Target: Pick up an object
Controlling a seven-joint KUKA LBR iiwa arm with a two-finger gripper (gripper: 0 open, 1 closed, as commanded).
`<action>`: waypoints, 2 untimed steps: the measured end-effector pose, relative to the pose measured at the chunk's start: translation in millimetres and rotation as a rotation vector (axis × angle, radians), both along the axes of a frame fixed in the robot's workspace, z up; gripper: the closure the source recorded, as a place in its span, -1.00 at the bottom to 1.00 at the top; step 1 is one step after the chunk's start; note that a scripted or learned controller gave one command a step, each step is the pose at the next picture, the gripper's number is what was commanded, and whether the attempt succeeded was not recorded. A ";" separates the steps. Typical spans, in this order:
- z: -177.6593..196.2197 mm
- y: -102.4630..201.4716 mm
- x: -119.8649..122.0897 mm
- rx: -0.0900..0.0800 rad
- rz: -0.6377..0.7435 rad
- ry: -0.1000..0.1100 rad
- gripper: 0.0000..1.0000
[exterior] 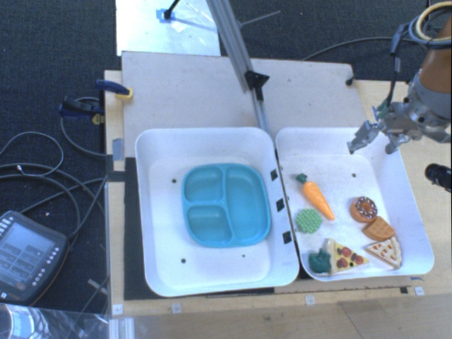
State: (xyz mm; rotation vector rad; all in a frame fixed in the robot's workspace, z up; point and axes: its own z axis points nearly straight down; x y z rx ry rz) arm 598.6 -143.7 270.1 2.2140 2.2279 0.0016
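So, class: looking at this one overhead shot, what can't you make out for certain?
- The arm: cut off by the right edge of the camera view.
- The gripper: blurred, finger state unreadable.
- The dark green toy: too small to identify, partly overlapped by the pizza slice.
- The handheld screen: too small to read.

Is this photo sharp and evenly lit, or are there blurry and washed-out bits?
In the camera view the light is bright and flat, with soft, faint shadows. The white bins look slightly washed out, and the pale sheet at the top glares. The carrot and blue tray are fairly crisp; the gripper looks a little soft.
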 end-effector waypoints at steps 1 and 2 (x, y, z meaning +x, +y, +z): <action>0.1 0.0 0.0 0.000 -0.001 0.000 -1.00; -44.9 4.1 6.9 0.000 0.000 0.003 -1.00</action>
